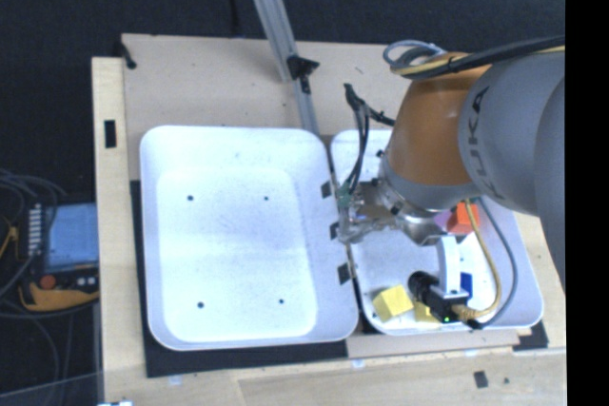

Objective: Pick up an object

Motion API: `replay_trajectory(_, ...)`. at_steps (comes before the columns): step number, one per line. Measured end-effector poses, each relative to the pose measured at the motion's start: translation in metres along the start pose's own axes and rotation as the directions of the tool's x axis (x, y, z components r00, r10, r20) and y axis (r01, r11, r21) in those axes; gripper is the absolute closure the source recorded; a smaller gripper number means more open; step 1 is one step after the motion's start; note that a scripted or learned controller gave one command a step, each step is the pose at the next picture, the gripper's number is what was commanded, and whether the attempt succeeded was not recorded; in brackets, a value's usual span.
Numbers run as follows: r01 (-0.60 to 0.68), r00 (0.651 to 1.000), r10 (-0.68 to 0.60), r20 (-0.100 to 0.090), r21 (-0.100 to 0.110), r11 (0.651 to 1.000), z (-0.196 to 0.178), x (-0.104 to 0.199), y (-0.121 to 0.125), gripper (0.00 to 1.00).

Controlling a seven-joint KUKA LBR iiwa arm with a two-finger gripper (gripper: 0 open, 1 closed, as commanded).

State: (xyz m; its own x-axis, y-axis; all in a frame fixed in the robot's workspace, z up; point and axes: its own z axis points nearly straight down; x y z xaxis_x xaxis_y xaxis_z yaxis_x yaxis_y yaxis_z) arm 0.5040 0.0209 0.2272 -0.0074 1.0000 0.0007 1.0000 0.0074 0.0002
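Bench (209, 81) is pale board carrying a left bin (238, 223) and a right bin (381, 257), both white. Arm (476, 138) hangs over the right bin and covers most of it. Gripper (354, 223) is low at that bin's left wall; open or closed, can't tell. Yellow block (392, 302) lies in the bin's near-left corner, apart from the gripper. Orange piece (460, 218) is mid-bin, just beside the wrist.
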Motion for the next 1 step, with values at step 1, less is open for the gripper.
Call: replay_trajectory(1,0.002,1.0,-0.002,-0.001,0.0,1.0,0.0045,0.0547,0.0143,1.0)
